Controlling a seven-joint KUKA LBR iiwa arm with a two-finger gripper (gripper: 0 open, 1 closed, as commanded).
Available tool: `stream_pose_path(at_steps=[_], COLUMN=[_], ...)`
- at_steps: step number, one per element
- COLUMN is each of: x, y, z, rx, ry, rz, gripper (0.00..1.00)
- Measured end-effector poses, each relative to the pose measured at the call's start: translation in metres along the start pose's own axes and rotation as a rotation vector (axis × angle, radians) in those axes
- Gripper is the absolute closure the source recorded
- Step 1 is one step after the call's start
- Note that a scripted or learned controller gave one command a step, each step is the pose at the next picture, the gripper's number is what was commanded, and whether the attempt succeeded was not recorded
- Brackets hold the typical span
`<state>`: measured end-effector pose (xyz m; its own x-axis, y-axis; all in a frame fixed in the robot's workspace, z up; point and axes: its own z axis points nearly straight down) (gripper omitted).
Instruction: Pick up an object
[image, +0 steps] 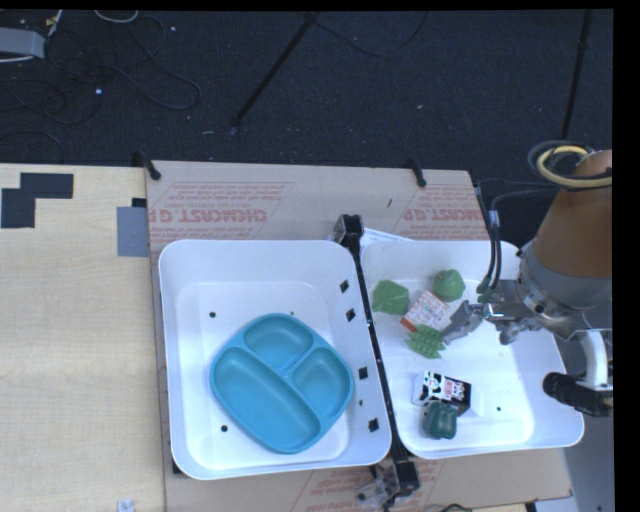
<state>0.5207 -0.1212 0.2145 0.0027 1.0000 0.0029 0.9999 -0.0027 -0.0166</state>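
Note:
My gripper (487, 327) hangs over the middle of the right bin (545, 420), open, with nothing between its fingers. Its left finger (461, 324) is just right of a spiky green toy (427, 343) and a small red and white box (427, 309). A light green block (391, 296) and a round green piece (448, 284) lie farther back. Toward the front of this bin sit a black and white carton (444, 388) and a dark green lump (439, 422).
The left bin (185, 300) holds a blue divided plate (281, 381). A black divider (366, 340) runs between the bins. The grey arm with its orange band (575, 240) comes in over the right bin's far right side.

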Motion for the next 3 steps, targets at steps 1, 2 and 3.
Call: stream_pose_path(at_steps=[1,2,3], x=[0.000,0.003,0.006], y=[0.002,-0.006,-0.016], z=[-0.007,0.042,0.092], rx=[-0.012,-0.010,-0.007], ry=[-0.002,-0.001,0.000], rz=[-0.002,-0.002,-0.002], gripper=[0.00,0.00,0.00])
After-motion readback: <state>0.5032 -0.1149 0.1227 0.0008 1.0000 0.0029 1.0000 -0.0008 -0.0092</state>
